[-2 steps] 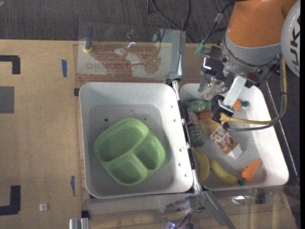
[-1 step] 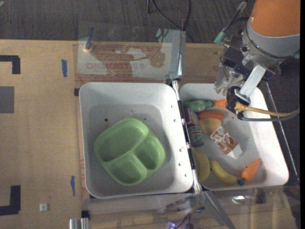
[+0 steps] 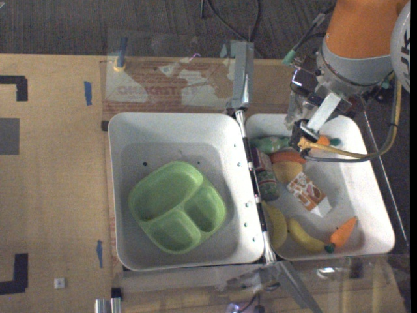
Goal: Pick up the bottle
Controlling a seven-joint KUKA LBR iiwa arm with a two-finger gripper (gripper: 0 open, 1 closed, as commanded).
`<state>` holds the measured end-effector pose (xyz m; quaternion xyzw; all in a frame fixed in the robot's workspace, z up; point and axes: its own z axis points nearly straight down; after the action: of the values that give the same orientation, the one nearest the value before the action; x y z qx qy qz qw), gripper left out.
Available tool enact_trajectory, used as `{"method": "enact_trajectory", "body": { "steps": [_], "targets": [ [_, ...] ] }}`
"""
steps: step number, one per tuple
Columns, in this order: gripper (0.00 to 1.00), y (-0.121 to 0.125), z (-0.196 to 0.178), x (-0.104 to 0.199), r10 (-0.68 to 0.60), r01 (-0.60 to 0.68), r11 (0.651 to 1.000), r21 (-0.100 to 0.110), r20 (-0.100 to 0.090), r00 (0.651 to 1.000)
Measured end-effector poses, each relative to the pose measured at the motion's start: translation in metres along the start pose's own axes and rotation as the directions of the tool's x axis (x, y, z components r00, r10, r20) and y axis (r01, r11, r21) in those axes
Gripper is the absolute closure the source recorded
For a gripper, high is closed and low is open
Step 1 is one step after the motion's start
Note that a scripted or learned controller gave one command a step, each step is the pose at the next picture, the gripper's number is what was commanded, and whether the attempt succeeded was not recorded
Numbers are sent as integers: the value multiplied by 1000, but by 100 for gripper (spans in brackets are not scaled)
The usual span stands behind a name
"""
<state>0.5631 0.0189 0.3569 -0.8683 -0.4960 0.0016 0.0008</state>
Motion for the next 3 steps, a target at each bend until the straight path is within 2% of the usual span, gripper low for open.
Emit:
{"method": "enact_trajectory", "body": {
  "steps": [1,2,3],
  "targets": [
    [100,67,-6,-38,20,-20,1000,-4,-1,1000],
    [100,68,-26,-4,-196,196,981,-6,-1,981],
    [100,101,-7,33,10,-10,1000,-5,-2,1000]
  ]
}}
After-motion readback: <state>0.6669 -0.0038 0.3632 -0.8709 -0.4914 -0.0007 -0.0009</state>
